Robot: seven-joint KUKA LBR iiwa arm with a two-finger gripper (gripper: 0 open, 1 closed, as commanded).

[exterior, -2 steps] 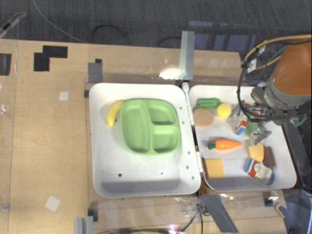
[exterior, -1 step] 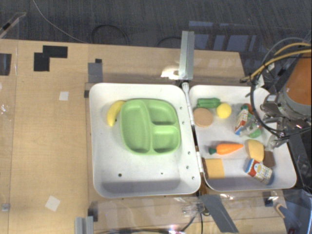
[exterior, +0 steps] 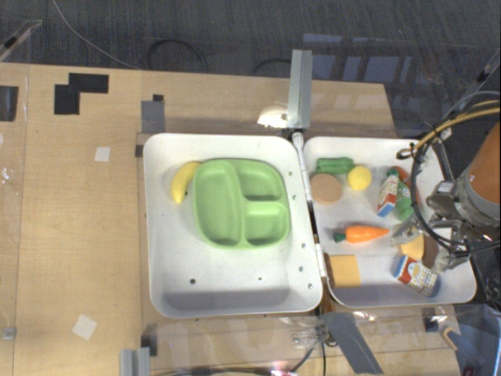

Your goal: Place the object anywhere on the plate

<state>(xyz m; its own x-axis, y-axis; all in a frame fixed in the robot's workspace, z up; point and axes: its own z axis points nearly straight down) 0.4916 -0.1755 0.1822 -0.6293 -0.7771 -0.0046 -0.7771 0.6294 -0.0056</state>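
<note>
At the frame's right edge, the tool (exterior: 420, 240) hangs over the crowded right bin (exterior: 368, 292); whether it grips anything, I cannot tell. Neighbours may snag. The green plate (exterior: 239, 202) sits left.

The plate (exterior: 239, 203) looks like smooth, matt green plastic; the table (exterior: 70, 233) like pale wood; both bins (exterior: 168, 288) glossy white.

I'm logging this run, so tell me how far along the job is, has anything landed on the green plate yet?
Nothing looks done: the green plate in the left bin holds nothing, and the banana lies beside it, not on it. In hand: the gripper is low in the right bin near the carrot and a yellow piece, with no visible hold. Left: the grasp, carry and placement.
</note>
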